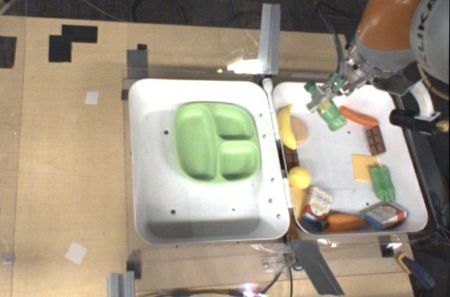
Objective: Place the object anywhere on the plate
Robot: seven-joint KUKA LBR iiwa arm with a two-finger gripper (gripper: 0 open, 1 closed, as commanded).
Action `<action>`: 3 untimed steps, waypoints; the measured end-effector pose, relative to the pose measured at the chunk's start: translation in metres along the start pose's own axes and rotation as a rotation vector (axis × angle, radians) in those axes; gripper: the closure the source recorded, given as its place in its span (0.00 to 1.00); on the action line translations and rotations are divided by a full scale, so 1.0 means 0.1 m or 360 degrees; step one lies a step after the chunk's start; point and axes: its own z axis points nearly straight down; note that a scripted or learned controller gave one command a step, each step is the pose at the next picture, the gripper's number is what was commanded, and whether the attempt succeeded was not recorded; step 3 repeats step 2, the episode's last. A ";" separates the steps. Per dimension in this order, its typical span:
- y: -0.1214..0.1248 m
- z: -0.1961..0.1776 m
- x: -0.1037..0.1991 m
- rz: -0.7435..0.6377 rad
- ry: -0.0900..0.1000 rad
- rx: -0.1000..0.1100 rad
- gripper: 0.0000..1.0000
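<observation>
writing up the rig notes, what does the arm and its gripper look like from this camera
The arm is bulky and rounded, with a big orange band above a grey wrist and dark lettering on a pale grey casing. Its small gripper has metal parts with green ends.

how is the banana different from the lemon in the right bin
The banana is long and curved; the lemon is short and rounded. The banana lies farther up the right bin, against a tan round item; the lemon sits lower, above a small carton. Both are yellow and lie near the bin's left wall.
</observation>
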 end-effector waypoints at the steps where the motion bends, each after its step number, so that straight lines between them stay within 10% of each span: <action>1: -0.04 0.23 0.81 -0.0211 0.0007 0.0001 1.00; 2: -0.05 0.23 0.79 -0.0208 0.0005 0.0001 0.00; 3: -0.05 0.23 0.79 -0.0208 0.0005 0.0001 0.00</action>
